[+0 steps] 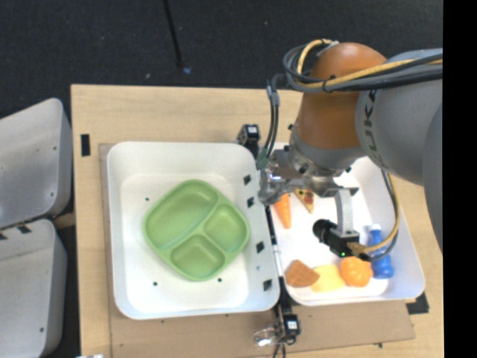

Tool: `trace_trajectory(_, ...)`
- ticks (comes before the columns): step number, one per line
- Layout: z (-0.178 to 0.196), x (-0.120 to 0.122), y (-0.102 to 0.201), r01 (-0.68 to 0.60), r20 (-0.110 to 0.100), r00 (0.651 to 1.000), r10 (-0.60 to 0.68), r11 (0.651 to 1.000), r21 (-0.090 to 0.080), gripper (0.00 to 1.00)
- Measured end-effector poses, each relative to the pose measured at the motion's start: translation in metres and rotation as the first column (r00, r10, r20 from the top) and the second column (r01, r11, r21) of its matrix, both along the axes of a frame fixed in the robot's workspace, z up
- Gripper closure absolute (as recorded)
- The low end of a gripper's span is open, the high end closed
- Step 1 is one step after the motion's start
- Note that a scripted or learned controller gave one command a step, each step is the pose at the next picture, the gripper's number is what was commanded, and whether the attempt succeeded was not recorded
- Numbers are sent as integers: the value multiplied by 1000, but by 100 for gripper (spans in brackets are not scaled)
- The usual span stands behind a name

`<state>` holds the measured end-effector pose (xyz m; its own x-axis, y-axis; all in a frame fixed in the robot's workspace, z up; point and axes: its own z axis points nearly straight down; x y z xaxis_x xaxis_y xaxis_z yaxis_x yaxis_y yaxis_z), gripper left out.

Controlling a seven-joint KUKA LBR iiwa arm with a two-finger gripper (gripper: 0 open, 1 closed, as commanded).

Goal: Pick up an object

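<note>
Just beside the jaws [287,192] lies an orange carrot [283,212].

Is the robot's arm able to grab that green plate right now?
Probably yes. The green plate lies alone in the left bin with nothing on top; the arm hangs over the right bin.

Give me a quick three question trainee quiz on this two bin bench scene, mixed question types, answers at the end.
1. True or false: the green divided plate lies in the left bin.
2. Which sits nearest the right bin's front edge: A) carrot B) orange fruit C) green plate?
3. Fill in: the arm hangs over the ___ bin.

Key: 1 true; 2 B; 3 right.
</note>
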<state>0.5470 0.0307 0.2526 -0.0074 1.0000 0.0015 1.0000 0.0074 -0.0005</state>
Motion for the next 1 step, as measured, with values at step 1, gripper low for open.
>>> trace_trajectory(1, 2, -27, 49, -1, -1, 1000, 1, 1000, 1, 100)
